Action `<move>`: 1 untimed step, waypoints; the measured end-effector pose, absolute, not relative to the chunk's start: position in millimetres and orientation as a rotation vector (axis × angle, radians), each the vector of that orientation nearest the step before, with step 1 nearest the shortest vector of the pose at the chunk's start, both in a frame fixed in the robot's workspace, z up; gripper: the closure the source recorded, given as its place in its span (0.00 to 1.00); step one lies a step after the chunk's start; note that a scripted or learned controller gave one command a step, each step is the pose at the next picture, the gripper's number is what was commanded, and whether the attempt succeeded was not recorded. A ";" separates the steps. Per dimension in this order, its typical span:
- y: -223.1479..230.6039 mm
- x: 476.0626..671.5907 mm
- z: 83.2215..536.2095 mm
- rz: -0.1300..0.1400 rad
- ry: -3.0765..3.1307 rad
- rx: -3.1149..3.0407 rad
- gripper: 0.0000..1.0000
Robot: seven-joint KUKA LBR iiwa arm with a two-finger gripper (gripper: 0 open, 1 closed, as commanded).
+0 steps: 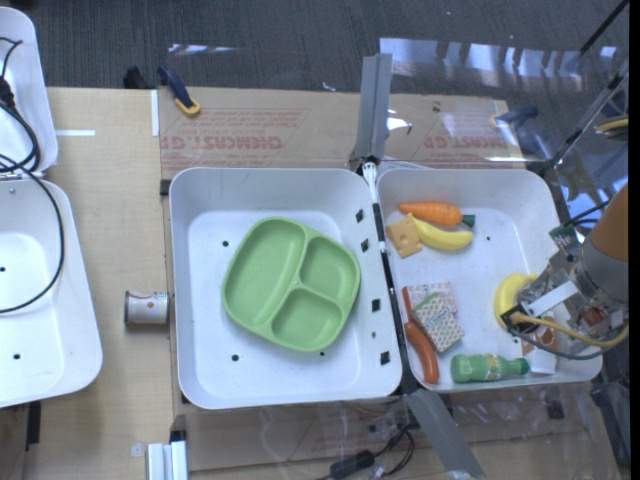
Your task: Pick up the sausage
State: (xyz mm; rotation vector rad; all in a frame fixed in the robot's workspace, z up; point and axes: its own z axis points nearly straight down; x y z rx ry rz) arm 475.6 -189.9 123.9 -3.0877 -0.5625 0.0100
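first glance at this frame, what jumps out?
The big green divided plate sitting alone in the left bin. Then the right bin's toy food: carrot, banana, green bottle, and the red sausage along its left wall. The gripper hangs at that bin's right side.

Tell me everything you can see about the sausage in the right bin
The sausage is a short, smooth, orange-red toy link with rounded ends, plastic by its look. It lies flat on the floor of the right bin, near the front left corner, running at a slant along the wall shared with the left bin. Its upper end lies beside the checkered packet; its lower end is near the cap end of the green bottle, though contact is hard to judge. The end effector is apart from it, toward the right wall.
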 end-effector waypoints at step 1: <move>-142.7 476.3 99.8 0.008 -0.317 -3.123 0.00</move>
